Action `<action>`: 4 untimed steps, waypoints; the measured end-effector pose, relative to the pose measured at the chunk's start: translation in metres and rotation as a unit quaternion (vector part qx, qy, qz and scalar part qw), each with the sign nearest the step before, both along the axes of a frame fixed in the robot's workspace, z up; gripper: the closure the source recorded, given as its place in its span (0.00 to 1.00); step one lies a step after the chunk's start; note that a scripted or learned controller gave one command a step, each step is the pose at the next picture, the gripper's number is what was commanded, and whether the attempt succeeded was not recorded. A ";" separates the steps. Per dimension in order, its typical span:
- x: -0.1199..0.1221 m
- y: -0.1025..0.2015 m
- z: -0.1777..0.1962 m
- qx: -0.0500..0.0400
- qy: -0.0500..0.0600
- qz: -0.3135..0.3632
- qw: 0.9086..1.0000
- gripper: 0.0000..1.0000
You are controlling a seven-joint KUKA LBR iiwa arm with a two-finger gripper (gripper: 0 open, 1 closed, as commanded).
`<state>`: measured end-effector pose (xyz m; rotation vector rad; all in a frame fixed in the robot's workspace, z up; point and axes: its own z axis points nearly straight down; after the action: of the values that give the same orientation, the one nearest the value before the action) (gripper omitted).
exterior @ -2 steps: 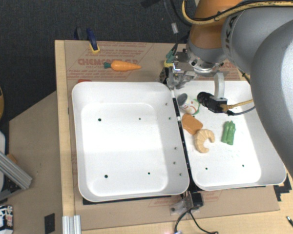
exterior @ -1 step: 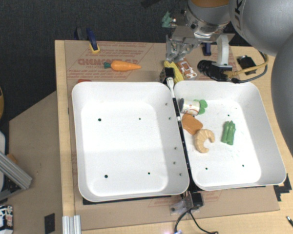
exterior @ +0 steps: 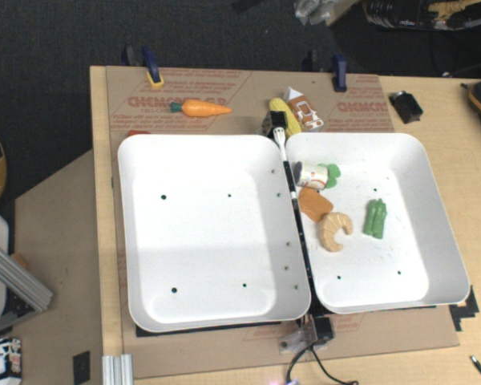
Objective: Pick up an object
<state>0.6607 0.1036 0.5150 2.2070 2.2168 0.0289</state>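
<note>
A shallow white plastic left bin [exterior: 200,231] touches the matching right bin [exterior: 405,175]; inside the right bin, left of centre, lie a tan croissant-shaped toy [exterior: 335,231]; a brown bread-like slab [exterior: 314,204] touching it; a green ridged vegetable toy [exterior: 374,218]; a white-and-green piece [exterior: 319,175] near its upper-left corner.

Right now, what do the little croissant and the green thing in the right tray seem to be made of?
The tan crescent-shaped toy croissant looks like moulded plastic: smooth, evenly coloured, faintly shiny. The small green ridged vegetable-shaped toy also looks plastic, with saturated uniform colour, though rubber can't be ruled out. The shallow white right bin seems matte plastic, judging by its rounded corners.
</note>
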 end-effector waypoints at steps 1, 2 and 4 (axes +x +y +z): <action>-0.012 -0.084 0.023 -0.003 0.007 -0.006 1.000 1.00; -0.029 -0.196 0.021 -0.004 0.012 -0.009 1.000 1.00; -0.104 -0.246 -0.143 0.001 0.020 -0.002 1.000 1.00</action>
<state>0.5564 -0.1424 0.3719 2.2324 2.2324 -0.0128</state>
